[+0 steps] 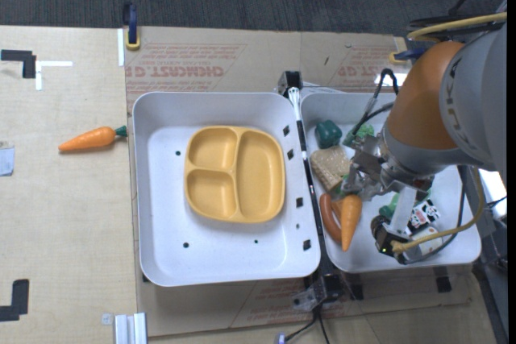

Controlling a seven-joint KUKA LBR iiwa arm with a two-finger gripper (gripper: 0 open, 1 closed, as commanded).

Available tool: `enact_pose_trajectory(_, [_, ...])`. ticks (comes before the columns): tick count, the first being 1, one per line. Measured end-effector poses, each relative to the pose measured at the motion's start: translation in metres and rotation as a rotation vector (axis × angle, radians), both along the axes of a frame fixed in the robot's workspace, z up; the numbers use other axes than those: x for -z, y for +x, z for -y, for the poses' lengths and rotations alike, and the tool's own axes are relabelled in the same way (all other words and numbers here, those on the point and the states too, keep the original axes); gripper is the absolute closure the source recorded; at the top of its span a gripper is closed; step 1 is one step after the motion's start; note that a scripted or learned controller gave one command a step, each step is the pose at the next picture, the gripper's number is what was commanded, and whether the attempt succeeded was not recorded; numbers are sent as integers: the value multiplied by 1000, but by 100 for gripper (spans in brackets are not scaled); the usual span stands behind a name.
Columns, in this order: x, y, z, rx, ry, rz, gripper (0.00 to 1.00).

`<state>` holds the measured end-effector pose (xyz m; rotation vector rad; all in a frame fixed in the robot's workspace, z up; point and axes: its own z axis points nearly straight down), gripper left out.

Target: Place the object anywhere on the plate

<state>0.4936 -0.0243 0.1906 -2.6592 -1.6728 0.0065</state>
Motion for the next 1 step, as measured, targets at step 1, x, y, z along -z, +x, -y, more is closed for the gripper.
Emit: enact_pose_trajectory(1, [0,0,0,1,0,0,0])
